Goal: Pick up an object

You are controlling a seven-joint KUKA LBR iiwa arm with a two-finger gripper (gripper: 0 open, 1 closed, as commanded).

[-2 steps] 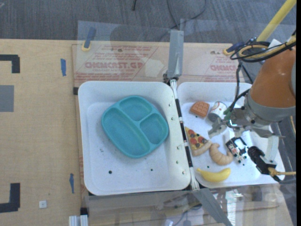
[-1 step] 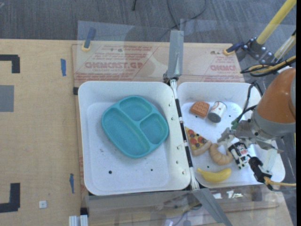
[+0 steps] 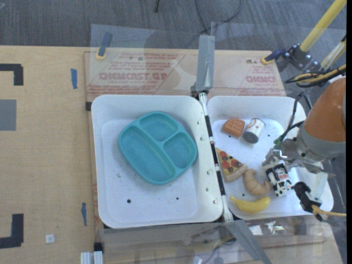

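The gripper point(image 3: 279, 166) is hanging low in the right bin point(image 3: 292, 104), presumably lining up a pick; I cannot tell how it is set. Beside the croissant point(image 3: 256, 182) are lying one banana point(image 3: 250, 203), one pizza slice point(image 3: 230, 164), one waffle point(image 3: 233, 127) and one can point(image 3: 253, 130). One teal plate point(image 3: 158, 146) is sitting well apart.

The arm point(image 3: 324, 126) enters at three o'clock: a rounded orange band sits above a grey wrist section. Thin black cables loop along the wrist toward nine o'clock. Below, toward six o'clock, the gripper point(image 3: 279, 179) is a blocky black-and-white assembly, with pale metal fittings between it and the wrist.
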